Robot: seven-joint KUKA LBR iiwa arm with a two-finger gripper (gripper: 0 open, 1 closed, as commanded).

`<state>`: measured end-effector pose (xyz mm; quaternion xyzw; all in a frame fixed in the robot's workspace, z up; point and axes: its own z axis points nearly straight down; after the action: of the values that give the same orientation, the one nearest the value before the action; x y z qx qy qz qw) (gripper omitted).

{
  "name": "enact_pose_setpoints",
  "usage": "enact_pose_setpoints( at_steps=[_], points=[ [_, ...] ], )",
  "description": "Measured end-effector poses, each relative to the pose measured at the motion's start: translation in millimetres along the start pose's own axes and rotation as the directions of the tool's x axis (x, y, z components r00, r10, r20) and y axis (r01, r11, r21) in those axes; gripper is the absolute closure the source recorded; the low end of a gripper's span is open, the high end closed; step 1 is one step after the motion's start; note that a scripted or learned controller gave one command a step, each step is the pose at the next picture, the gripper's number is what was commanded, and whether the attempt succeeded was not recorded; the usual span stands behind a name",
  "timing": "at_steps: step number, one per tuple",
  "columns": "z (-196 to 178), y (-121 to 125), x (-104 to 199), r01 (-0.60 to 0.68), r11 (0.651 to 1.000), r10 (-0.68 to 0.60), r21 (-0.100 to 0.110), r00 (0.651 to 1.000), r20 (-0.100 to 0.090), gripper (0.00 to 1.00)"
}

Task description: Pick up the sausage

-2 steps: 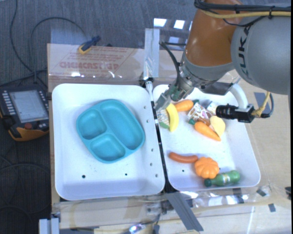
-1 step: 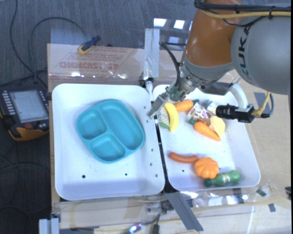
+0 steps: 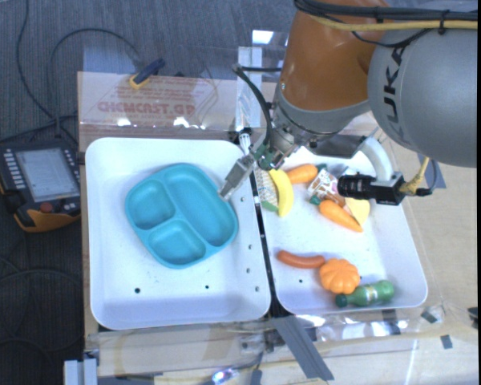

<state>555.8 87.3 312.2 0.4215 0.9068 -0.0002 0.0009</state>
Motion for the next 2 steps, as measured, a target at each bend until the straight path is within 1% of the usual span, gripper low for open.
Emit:
enact_pose_setpoints(
  at_steps=[1,2],
  points=[
    [-8.8,0.7,0.0,0.001,1.000,-0.001,0.001,1.000,0.002,1.00],
    [-17.7,1.6,0.1,0.002,1.000,-0.002,0.000,1.000,0.004,1.00]
  ],
)
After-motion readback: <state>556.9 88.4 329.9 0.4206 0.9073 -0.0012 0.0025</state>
